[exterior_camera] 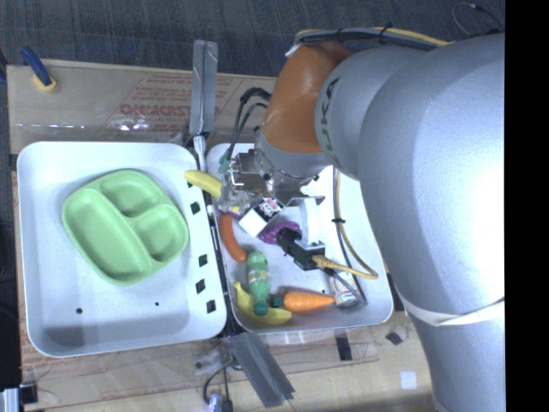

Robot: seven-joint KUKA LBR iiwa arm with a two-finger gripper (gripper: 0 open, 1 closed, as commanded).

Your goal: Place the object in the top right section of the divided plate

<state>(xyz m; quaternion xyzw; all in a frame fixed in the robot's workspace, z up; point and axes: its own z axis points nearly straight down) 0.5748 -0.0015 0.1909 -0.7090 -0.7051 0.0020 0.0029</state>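
Two shallow white bins are seen side by side on the bench [103, 93]. In the left bin [51, 316] a green divided plate [126, 224] is laid, with all three sections bare. The right bin [373, 294] is crowded with toy food: a yellow banana [203, 181] at its upper left corner, an orange sausage-shaped piece [231, 238], a green bottle [256, 274], a second banana [262, 313], a carrot [307, 299] and a purple item [280, 231]. The end effector [244, 191] is lowered over the upper part of the right bin, just beside the first banana; whether it is wide, narrow or holding anything cannot be told.
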